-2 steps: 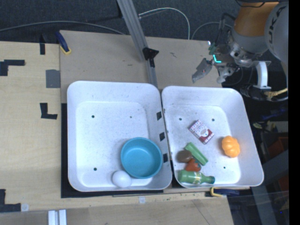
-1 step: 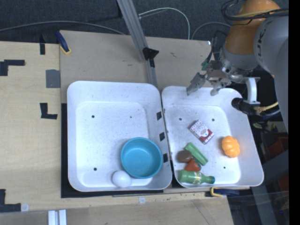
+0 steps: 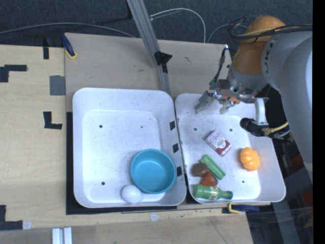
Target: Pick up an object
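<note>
- Near edge, left bin (image 3: 81, 136): a round blue plastic bowl (image 3: 152, 170) sits upright against the bin's right wall, with a small white ball (image 3: 131, 192) touching its near-left rim. Both lie in the low corner, probably where loose things settle.
- Near edge, right bin (image 3: 266, 187): a green plastic bottle with a yellow band (image 3: 212, 192) lies on its side along the front wall. Just behind it sit a small red-orange piece (image 3: 208, 179), a brown lump (image 3: 197, 170) and a green stick-shaped block (image 3: 213, 166), all bunched and touching. Crowding like that would leave the fingers little room.
- Mid bin, further back: a red-and-white printed carton (image 3: 218, 142) lies flat and by itself; an orange pumpkin-shaped toy (image 3: 250, 158) rests apart toward the right wall. Either looks the easier pick, being clear on all sides.
- Far edge: the two-finger gripper (image 3: 216, 104) hangs over the right bin's back rim, fingers spread apart and holding nothing, well short of any object. It is likely raised above the floor, though the slant makes height hard to judge.
</note>
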### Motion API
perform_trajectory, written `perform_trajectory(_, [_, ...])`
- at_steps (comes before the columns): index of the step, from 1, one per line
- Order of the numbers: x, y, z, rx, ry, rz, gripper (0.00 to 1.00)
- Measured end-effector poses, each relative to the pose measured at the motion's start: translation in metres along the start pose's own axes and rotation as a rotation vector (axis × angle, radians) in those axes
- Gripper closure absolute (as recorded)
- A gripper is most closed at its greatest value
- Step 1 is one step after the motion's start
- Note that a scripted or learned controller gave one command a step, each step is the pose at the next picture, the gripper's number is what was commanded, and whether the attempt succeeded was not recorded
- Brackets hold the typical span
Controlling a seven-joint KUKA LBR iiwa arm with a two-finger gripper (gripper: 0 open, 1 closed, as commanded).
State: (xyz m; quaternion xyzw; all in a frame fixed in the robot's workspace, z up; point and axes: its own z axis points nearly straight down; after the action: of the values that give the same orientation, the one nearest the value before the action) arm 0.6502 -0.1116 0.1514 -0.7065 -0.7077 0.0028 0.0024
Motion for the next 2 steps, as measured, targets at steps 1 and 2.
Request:
perform_trajectory(1, [0.006, 0.007, 0.058, 0.0, 0.0, -0.001, 0.0])
perform_trajectory(2, [0.007, 0.008, 0.044, -0.005, 0.0, -0.002, 1.0])
